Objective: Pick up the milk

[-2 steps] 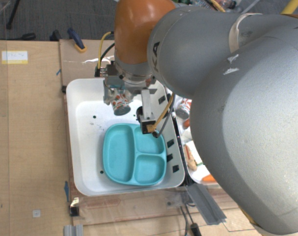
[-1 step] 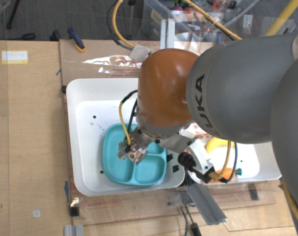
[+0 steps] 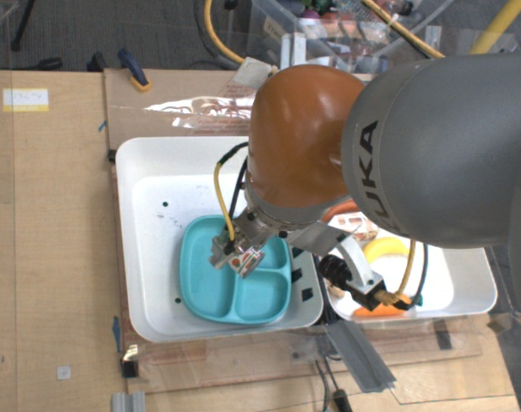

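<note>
Near edge, left bin (image 3: 144, 230): teal divided tray (image 3: 234, 294) flat on floor. Gripper (image 3: 237, 258) low over tray's upper right compartment, fingers pinching small red-and-white item, likely milk (image 3: 245, 263). Right bin (image 3: 475, 294): yellow banana (image 3: 387, 249), orange piece (image 3: 378, 310), mostly hidden under arm (image 3: 414, 144). Beyond bench: clear tub (image 3: 354, 11) of clutter.

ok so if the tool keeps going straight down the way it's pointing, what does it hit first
Most likely the teal divided tray in the left bin. The tool points down over the tray's upper part, with something small and red-and-white at its tip. Height above the tray is unclear from this slanted view.
</note>
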### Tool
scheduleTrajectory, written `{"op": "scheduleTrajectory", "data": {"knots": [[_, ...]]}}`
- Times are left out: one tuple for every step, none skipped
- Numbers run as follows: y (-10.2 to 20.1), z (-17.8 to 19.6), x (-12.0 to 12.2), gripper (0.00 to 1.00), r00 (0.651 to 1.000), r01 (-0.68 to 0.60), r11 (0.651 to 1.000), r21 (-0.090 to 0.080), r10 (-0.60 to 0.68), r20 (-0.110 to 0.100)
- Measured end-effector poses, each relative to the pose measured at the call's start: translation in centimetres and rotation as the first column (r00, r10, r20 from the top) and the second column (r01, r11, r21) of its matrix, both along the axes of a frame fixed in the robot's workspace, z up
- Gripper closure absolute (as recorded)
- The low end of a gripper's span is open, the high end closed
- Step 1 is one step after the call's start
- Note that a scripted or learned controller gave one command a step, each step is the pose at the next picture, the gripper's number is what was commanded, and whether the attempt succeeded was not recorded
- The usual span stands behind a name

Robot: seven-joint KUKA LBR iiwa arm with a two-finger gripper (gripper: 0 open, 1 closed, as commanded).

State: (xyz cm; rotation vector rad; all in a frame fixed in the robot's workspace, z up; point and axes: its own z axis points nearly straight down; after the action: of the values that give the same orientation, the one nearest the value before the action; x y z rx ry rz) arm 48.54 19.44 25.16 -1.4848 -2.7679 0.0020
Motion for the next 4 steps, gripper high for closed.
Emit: {"op": "scheduleTrajectory", "data": {"knots": [[-5.6,-12.6,1.2,1.00,0.999,-0.030,1.000,0.004,0.030,0.012],[0.1,-10.1,-0.6,1.00,0.999,-0.033,0.999,0.000,0.033,0.000],[-0.3,-6.7,-0.5,1.00,1.000,-0.026,1.000,0.000,0.026,0.000],[1.6,-7.1,0.6,1.00,1.000,-0.020,1.000,0.000,0.020,0.000]]}}
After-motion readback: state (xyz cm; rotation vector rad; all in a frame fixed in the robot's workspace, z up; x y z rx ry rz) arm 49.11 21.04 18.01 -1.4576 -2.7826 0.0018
